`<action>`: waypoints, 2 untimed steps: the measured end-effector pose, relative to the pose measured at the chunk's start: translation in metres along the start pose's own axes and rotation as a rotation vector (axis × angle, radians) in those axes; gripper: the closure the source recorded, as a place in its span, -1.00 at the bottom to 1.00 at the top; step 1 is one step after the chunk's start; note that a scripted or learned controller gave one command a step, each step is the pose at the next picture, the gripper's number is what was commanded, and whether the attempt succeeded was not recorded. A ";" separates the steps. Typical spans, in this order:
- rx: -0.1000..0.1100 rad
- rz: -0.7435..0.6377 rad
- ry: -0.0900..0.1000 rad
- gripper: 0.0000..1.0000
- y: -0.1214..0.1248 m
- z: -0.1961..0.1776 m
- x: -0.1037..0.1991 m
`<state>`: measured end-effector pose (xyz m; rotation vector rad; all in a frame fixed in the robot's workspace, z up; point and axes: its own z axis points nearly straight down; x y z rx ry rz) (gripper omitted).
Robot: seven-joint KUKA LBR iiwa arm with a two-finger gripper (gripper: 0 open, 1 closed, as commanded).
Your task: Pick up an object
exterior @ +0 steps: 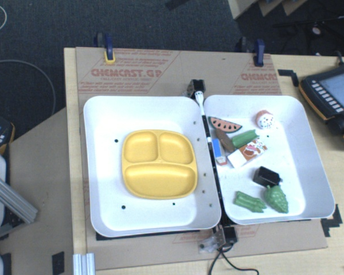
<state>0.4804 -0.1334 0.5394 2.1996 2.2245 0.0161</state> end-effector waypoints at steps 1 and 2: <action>0.030 0.020 0.004 1.00 -0.007 0.143 -0.094; -0.002 0.006 -0.004 1.00 -0.001 -0.005 -0.046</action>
